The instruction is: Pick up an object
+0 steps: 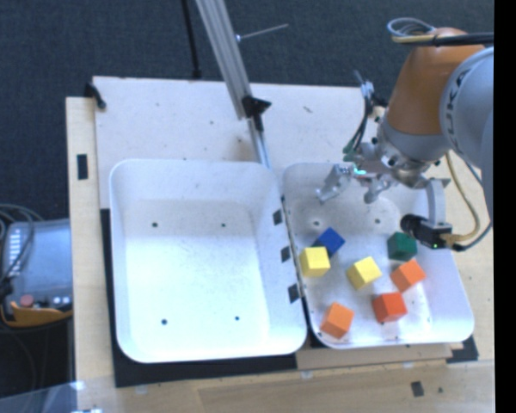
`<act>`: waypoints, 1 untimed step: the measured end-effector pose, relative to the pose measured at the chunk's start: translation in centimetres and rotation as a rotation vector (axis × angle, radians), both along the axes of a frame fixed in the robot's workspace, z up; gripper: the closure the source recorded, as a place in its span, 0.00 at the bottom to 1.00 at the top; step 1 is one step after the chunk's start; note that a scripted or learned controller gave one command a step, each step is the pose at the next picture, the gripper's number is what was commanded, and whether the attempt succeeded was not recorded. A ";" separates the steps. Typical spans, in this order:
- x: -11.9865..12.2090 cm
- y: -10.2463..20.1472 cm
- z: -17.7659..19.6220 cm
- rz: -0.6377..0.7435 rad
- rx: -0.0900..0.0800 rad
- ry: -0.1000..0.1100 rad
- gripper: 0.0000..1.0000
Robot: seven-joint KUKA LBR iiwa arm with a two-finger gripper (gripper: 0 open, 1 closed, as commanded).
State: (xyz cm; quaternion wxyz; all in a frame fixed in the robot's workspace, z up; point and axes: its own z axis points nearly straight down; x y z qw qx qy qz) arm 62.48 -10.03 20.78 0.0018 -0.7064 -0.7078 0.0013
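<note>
Blue cube (330, 240) below open claw (353, 186)

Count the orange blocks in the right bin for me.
2. One orange block lies near the bin's front edge, left of the red block. The other orange block sits toward the right side, just below the green block. None look hidden.

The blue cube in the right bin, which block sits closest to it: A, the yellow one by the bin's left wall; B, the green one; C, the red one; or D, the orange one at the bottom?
A: the blue cube has the yellow cube by the left wall touching it just below, while the green cube, red cube and bottom orange cube lie clearly apart.
</note>
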 end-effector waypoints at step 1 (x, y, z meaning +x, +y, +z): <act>0.1 0.0 0.3 -0.001 0.000 -0.005 0.00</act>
